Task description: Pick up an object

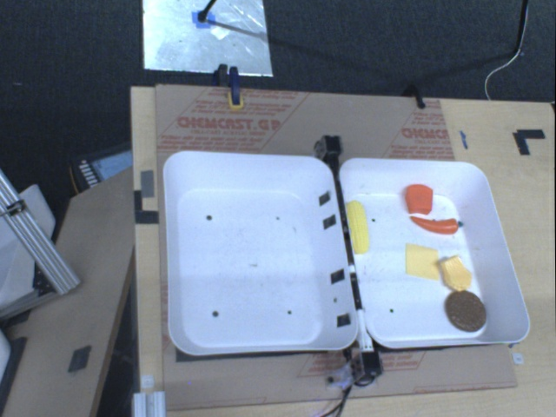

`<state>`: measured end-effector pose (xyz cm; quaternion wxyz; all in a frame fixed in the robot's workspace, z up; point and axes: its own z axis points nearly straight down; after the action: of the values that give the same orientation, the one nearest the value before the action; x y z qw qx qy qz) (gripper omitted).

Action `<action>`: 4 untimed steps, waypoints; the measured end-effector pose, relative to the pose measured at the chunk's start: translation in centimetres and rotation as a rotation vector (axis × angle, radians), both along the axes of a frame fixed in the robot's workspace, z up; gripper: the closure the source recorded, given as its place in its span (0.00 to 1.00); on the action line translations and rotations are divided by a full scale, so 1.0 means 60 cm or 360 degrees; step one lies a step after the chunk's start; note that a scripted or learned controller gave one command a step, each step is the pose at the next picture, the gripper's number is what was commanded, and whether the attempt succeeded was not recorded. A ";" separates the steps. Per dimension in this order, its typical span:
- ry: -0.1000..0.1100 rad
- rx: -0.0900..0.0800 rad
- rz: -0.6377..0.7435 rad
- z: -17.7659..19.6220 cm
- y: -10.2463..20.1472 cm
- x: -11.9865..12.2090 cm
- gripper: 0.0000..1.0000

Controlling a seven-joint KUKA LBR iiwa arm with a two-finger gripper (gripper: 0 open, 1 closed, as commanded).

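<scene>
Objects for picking, six in number, all lie in the right bin point(499, 259) on the table point(287, 115): a yellow corn cob point(357, 226) close to the dividing wall; an orange block point(419, 198); a red chilli point(435, 225) just below it; a pale yellow slab point(422, 261); a smaller yellow chunk point(456, 273) touching the slab's corner; a brown round biscuit point(466, 310), as we take it to be, near the front edge. Left bin point(252, 250) holds no items. We cannot tell the claw's state. Risks we judge: slab and chunk lifting together or slipping; the cob's nearness to the wall blocking a clean grasp.
</scene>
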<state>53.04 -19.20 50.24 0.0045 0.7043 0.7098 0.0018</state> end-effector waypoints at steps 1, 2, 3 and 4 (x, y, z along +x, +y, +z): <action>0.0001 -0.0002 -0.0004 0.058 -0.024 0.105 1.00; 0.0004 0.0001 -0.0001 0.055 -0.022 0.211 1.00; 0.0009 0.0003 -0.0005 0.055 -0.023 0.207 0.00; 0.0002 -0.0001 0.0003 0.075 -0.023 0.208 1.00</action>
<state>65.49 -20.56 54.74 0.0042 0.7037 0.7105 0.0012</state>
